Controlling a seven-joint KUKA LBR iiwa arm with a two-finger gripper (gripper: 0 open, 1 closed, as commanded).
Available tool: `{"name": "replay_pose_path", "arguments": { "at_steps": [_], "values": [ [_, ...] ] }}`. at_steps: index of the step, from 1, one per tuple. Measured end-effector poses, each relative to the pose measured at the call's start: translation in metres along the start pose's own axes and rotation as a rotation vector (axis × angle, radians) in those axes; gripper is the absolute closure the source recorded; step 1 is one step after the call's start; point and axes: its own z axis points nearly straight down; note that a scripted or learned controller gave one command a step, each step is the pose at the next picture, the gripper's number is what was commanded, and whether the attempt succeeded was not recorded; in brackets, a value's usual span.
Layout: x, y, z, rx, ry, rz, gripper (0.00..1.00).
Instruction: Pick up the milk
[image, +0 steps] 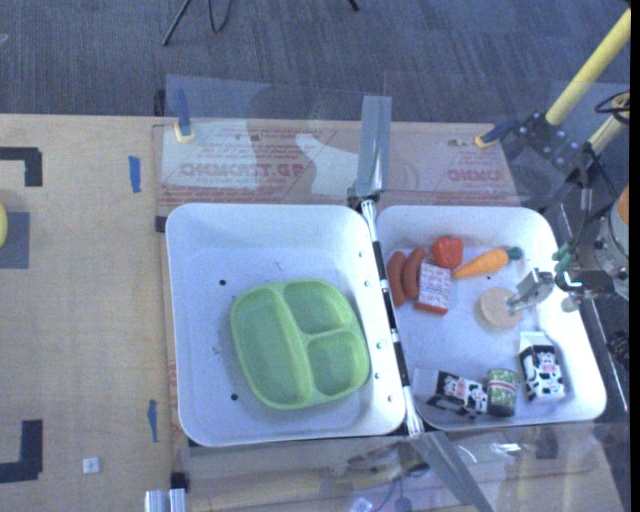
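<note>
Two white bins sit side by side on the bench; the left bin (200, 250) carries a green divided plate (300, 342) near its centre, while the right bin (570, 395) holds everything else. The milk carton (542, 372), white with black cow patches, stands at about four o'clock in the right bin, close to the right wall; a green can (502, 391) is just beside it at nine o'clock, and a second cow-patterned carton (459, 391) lies flat further along at nine o'clock from the can. The gripper (527, 291) hangs above the carton's twelve o'clock side, over a pale round disc (496, 307); whether its fingers are wide or narrow I cannot tell, and nothing is seen between them. Toward twelve o'clock in the bin lie a carrot (482, 263), a red piece (446, 250), two sausages (405, 276) and a red-and-white packet (434, 288), all well apart from the milk carton.
</note>
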Motion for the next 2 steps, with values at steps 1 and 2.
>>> {"name": "replay_pose_path", "arguments": {
  "at_steps": [1, 2],
  "values": [
    [-0.071, -0.015, 0.09, -0.001, -0.001, 0.022, 0.0],
    [-0.065, -0.012, 0.141, -0.005, 0.007, 0.02, 0.0]
  ]
}}
